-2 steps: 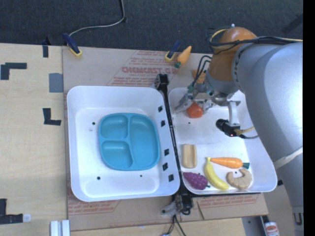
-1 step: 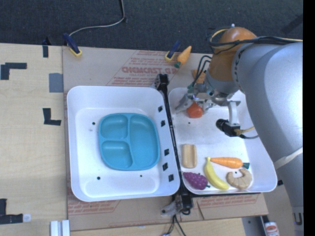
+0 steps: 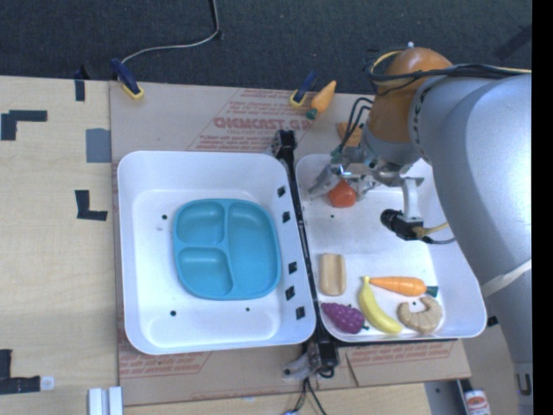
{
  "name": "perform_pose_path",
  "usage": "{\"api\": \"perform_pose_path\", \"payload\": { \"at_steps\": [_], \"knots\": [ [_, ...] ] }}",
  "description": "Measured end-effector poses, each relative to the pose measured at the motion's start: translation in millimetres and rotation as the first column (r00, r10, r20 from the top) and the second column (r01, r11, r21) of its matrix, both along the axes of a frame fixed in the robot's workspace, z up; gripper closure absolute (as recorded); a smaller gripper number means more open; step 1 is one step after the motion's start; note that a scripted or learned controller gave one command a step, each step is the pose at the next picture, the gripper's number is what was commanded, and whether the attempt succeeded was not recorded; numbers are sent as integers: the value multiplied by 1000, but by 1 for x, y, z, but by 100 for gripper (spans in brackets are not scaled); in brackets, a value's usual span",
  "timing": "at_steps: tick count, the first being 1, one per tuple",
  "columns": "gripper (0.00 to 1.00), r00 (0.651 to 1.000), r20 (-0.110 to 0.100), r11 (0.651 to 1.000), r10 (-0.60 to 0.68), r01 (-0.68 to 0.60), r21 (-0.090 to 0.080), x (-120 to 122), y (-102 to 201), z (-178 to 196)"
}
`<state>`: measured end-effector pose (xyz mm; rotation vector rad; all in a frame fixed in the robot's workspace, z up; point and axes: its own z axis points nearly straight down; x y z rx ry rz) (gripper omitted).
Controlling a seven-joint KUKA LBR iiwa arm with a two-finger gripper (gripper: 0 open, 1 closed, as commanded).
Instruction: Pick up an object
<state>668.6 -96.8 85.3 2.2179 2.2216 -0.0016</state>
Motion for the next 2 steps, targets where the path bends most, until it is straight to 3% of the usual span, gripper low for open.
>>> {"api": "perform_pose_path", "payload": {
  "at_steps": [2],
  "knots": [
    [0, 1000, 0, 1000, 0, 0, 0, 0, -2, 0]
  ]
}}
